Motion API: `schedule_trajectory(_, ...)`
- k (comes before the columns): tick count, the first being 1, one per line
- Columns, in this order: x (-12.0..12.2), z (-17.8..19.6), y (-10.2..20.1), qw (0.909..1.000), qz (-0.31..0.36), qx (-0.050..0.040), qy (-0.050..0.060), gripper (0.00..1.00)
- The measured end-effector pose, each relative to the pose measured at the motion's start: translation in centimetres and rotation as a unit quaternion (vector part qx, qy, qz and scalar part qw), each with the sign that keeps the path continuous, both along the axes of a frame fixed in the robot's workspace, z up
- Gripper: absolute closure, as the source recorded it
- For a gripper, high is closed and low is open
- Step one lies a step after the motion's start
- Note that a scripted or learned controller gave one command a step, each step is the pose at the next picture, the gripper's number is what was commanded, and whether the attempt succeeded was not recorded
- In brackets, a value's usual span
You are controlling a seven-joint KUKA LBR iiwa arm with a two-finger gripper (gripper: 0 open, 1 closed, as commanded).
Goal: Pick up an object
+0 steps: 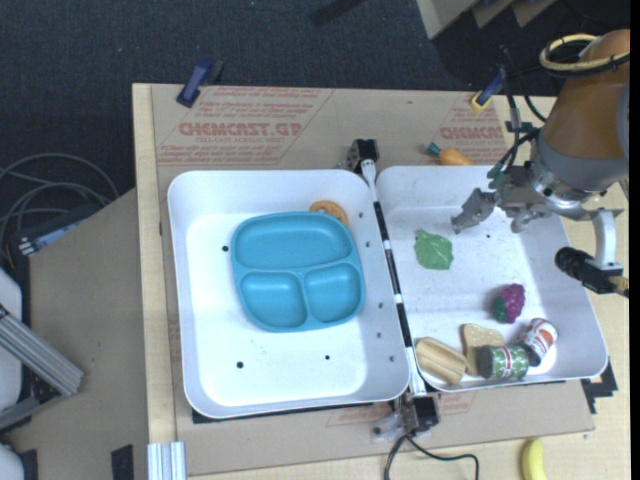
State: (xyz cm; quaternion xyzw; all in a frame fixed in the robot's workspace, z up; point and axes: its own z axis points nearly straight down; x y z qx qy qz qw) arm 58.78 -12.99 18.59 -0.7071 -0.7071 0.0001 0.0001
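Note:
My gripper (496, 215) hangs over the back of the right bin (560, 268). It is open, with one finger (467, 215) at the left and the other at the right, and nothing between them. A green leafy piece (434, 249) lies just below and left of the gripper. Purple grapes (508, 302) sit nearer the front. Along the front wall lie a bread roll (440, 360), a tan cracker (482, 336), a green can (508, 361) and a red and white can (540, 340).
The left bin (200, 298) holds a blue divided plate (298, 269) with a small orange item (328, 209) behind it. An orange piece (452, 154) lies on the bench behind the right bin. A yellow thing (533, 460) lies at the bench's front edge.

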Motion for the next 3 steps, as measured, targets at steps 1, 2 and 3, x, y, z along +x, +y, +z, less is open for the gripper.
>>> schedule_trajectory(1,-7.4,-10.2,-7.1,1.0,-0.001,-0.0003,0.001,0.0)
schedule_trajectory(2,-7.3,-9.2,-7.0,1.0,-0.001,-0.0004,-0.001,1.0)
schedule_trajectory(3,-2.8,-10.1,1.1,1.0,0.001,0.0001,-0.001,1.0)
